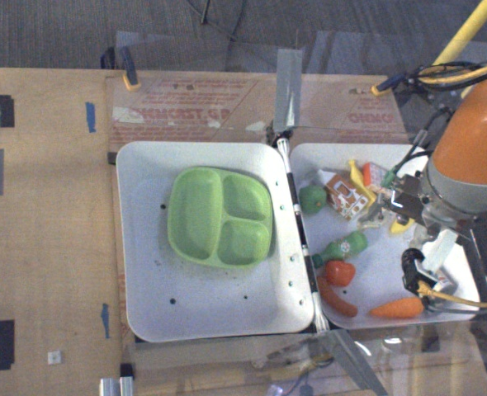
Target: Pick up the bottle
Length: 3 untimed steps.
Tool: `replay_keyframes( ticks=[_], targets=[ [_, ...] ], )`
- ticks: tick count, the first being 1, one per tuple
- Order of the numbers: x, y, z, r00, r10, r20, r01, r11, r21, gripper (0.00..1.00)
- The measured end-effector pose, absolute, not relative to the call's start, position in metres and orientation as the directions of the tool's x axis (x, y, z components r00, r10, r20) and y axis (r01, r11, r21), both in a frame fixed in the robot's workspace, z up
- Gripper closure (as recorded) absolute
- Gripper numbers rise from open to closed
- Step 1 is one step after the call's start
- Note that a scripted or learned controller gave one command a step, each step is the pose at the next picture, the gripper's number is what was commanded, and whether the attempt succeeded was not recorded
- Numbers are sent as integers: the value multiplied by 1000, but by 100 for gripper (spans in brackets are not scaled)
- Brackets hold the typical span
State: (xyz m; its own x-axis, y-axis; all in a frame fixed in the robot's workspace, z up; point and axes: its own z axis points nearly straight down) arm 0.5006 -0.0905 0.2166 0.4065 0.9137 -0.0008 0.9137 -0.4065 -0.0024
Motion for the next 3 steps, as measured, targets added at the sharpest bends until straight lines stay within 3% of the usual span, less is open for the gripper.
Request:
replay_keyframes(
  ticks=[1, 2, 3],
  targets=[
    [518, -102, 89, 476, 880, 6, 879, -476, 11, 0],
    [518, -105, 99, 479, 878, 0, 878, -479, 14, 100],
    [485, -91, 112, 614, 790, -1, 790, -614, -6, 100]
  ],
)
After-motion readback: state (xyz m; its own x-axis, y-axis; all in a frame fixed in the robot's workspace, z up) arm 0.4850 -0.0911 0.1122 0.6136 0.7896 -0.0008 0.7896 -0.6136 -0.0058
